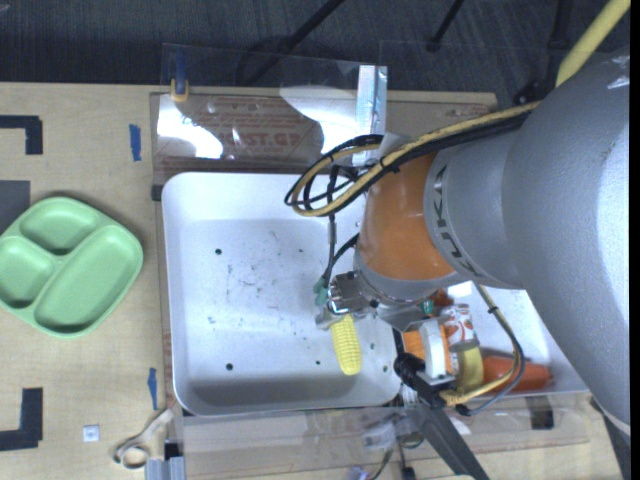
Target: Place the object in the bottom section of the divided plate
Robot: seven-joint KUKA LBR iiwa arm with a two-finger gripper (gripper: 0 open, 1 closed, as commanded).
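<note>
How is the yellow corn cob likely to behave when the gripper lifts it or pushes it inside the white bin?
The corn cob looks like a stiff, rounded toy, so it probably keeps its shape and is light. Its long round body may roll sideways on the smooth floor of the white bin if pushed. The bumpy kernels might give the gripper, just above its top end, some hold.

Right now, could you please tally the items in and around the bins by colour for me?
Green: 1, the divided plate on the bench left of the bins
Yellow: 1, the corn cob in the left bin, below the gripper
Orange: 1, the carrot in the right bin, with a packaged item partly hidden beside it
Total: 3
</note>
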